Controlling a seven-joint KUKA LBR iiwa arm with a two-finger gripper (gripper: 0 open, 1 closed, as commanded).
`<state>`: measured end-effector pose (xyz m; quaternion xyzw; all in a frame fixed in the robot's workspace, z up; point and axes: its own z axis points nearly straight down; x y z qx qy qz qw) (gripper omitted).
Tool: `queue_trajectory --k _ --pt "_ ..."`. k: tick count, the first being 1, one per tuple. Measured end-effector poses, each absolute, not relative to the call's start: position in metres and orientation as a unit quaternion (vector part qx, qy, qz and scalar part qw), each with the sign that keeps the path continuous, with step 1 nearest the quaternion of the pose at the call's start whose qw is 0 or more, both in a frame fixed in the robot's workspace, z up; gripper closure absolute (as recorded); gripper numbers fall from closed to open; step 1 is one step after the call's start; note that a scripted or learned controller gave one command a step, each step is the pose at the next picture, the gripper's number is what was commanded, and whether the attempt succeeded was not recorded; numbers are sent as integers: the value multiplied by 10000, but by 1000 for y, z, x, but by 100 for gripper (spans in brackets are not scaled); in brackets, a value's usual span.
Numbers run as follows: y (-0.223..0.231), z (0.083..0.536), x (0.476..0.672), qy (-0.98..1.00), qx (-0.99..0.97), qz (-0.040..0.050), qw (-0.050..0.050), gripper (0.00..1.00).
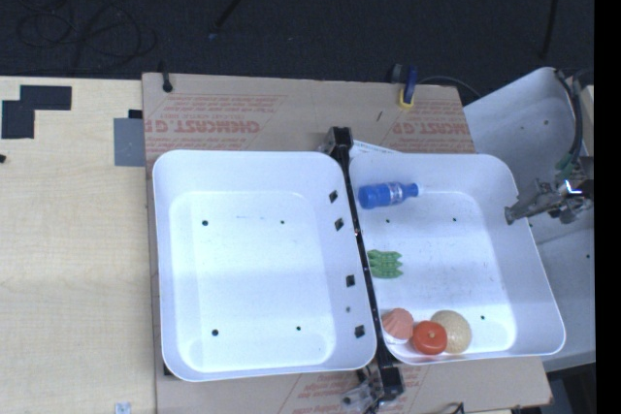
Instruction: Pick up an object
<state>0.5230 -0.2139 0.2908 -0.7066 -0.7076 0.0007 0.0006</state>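
tool [532, 206] rt rim of rt bin [524, 286] | grip state unclear | bottle [387, 195] untouched

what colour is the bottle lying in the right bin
Blue, with a white cap end; the bottle shows in the camera view.

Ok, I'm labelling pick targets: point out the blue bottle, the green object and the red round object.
blue bottle [384, 195], camera view, middle of its body.
green object [385, 264], camera view, its centre.
red round object [430, 337], camera view, its top face.
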Motion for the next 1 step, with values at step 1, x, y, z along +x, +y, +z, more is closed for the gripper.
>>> queue_trajectory --k 1 --pt "-212 148 471 -7062 -7079 38 93 0"
